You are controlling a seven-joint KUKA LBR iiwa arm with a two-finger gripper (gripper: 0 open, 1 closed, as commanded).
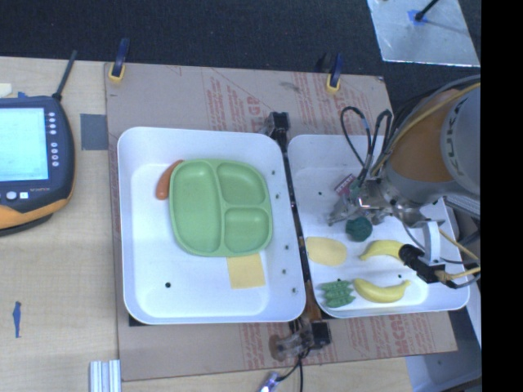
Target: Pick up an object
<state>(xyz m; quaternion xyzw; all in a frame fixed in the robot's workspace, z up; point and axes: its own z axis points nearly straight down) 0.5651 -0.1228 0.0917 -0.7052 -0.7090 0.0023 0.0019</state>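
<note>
- Right bin (315,149), front edge: green toy (337,292), banana (380,289); behind them a yellow slice (326,251), second banana (382,250).
- Dark green ball (359,229): on the bin floor, just below the gripper (350,211).
- Gripper: low over the bin; finger state cannot be told.
- Progress: nothing lifted, by the look of it; grasp and raise remain.

table (49,300): pale wood | cardboard sheet (204,96): brown, clamped at its far edge | floor (204,15): dark carpet
</note>
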